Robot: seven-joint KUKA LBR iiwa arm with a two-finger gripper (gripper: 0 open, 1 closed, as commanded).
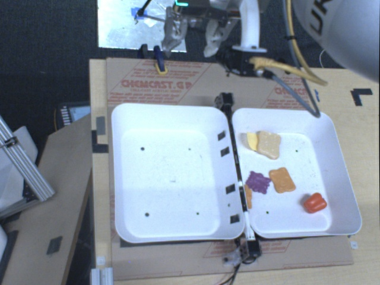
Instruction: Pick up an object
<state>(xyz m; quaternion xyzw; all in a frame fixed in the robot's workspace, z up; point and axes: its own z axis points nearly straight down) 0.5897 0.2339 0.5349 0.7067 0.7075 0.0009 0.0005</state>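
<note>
- Brown cardboard [178, 82] printed with red lettering covers the bench beneath two shallow white plastic bins, and the lettering reads roughly "CHEMCAST", though the last characters are too soft for me to be sure of.
- My two-finger gripper [191, 39] hangs high at the far edge of the bench, beyond the bins, with its pale fingers [173, 37] spread apart and nothing between them.
- Below and toward the near side from my gripper sits the right-hand bin [338, 159], which holds all the candidates: a beige toast-shaped piece [269, 144] touching a small yellow wedge [252, 140], a purple lumpy cluster [257, 181], an orange square slab [282, 180] just beside it, and a red-orange rounded piece [314, 202] nearest the front corner.
- The left-hand bin [166, 171] lies almost straight below my gripper toward the near side.
- I judge the pick has not begun; this is the approach stage, with my gripper well apart from every object.
- The next move calls for travelling over the right-hand bin, choosing one piece, and descending with the fingers straddling it.
- The red-orange piece looks the easiest, since it stands apart from the rest; the toast piece and wedge risk being caught together.
- Large dark letters on my arm's pale housing [332, 10] read "UK", cut off by the frame.
</note>
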